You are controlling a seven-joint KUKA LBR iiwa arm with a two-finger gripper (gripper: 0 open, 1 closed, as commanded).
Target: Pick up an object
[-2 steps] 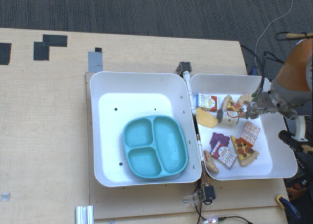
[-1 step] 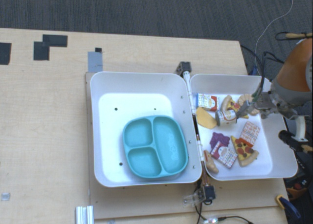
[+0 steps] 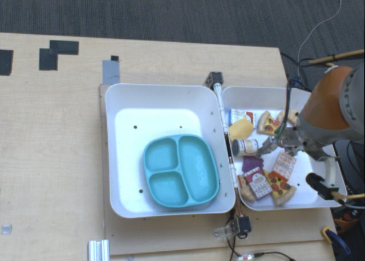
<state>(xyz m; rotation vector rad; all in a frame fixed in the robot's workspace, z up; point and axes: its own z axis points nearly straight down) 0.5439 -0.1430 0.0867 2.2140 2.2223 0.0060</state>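
We see the hand [image 3: 272, 143] low in the right bin [image 3: 319, 200], among packets crowded against each other: a small jar [image 3: 246, 146], a yellow piece [image 3: 242, 129], pizza-slice toys [image 3: 267, 122] and a red-and-white packet [image 3: 283, 166]. We cannot tell how it is set. With pieces touching, we judge it may nudge neighbours or come up empty.

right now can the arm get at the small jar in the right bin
Probably yes: the gripper hangs just right of the small jar, inside the same right bin, with nothing lying on top of it.
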